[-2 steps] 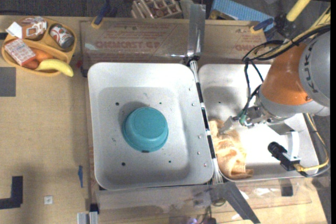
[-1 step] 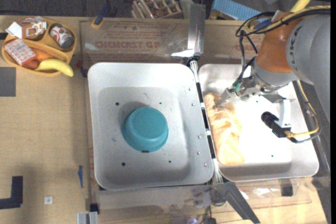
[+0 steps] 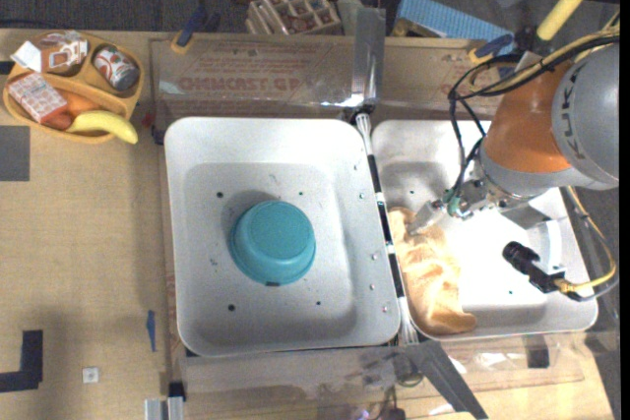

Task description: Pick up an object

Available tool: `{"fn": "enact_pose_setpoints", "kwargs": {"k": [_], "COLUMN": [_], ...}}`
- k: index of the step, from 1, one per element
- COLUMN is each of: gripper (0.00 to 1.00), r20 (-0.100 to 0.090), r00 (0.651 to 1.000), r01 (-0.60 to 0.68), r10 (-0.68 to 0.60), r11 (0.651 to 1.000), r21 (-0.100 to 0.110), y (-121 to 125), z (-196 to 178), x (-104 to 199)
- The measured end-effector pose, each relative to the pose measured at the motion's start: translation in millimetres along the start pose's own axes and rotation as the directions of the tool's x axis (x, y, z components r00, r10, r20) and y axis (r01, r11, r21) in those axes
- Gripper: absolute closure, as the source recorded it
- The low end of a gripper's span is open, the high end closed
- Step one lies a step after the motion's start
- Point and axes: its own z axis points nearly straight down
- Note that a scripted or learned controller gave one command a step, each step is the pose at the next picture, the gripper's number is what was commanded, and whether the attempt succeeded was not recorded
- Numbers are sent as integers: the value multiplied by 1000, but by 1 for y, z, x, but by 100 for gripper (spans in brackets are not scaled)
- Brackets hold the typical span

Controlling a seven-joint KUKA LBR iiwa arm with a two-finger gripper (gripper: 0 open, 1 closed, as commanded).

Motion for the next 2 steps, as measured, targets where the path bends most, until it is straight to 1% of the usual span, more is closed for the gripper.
{"fn": "enact_pose_setpoints", "kwargs": {"k": [1, 2], "gripper": [0, 100], "r20": [1, -1], "r00": [997, 998], "r01": [71, 67], "r10": [-71, -67], "r11": [997, 998], "r21": [-2, -5], "y": [-35, -34], "z": [-1, -12], "x": [14, 13]}}
